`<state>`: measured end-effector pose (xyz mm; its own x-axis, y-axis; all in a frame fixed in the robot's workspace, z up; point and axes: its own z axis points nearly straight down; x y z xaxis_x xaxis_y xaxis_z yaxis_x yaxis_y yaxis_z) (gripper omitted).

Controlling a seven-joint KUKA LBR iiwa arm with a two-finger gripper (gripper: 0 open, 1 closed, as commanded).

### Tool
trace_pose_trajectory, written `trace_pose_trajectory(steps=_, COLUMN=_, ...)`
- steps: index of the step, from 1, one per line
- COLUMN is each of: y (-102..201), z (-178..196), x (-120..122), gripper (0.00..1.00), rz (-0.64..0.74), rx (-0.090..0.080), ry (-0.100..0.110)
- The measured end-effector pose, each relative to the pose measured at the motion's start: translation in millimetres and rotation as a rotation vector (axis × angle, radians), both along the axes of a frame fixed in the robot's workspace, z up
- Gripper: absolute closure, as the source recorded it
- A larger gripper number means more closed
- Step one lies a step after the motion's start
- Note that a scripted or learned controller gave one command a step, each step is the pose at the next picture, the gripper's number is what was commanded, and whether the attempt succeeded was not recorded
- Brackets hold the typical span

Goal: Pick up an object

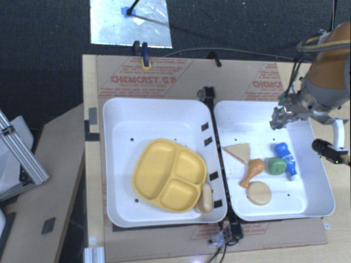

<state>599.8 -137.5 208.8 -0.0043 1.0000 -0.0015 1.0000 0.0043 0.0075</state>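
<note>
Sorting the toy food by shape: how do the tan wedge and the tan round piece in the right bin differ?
The tan wedge is triangular with straight edges; the tan round piece is a disc. The wedge lies nearer the divider and farther back; the round piece sits nearer the front rim of the right bin. The wedge lies above the orange drumstick, the disc below it. Both are pale tan and lie flat.

Two white bins (164, 106), one yellow tray (170, 174), six small food toys (255, 171)

The worktop (164, 73) is a tan board printed with red lettering. Two shallow white bins rest on it side by side, touching along their inner edges: the left bin (118, 125) and the right bin (318, 193).
</note>
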Motion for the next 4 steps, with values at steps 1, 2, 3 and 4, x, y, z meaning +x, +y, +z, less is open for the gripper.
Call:
trace_pose_trajectory(steps=1, y=51, z=-1, x=9, gripper=1.00, rz=0.005, rx=0.003, ry=0.005)
trace_pose_trajectory(steps=2, y=115, z=5, x=5, gripper=1.00, rz=0.006, rx=0.003, ry=0.005)
trace_pose_trajectory(steps=3, y=171, z=18, x=5, gripper=1.00, rz=0.006, rx=0.004, ry=0.005)
trace_pose_trajectory(steps=4, y=219, z=10, x=3, gripper=1.00, rz=0.005, rx=0.003, ry=0.007)
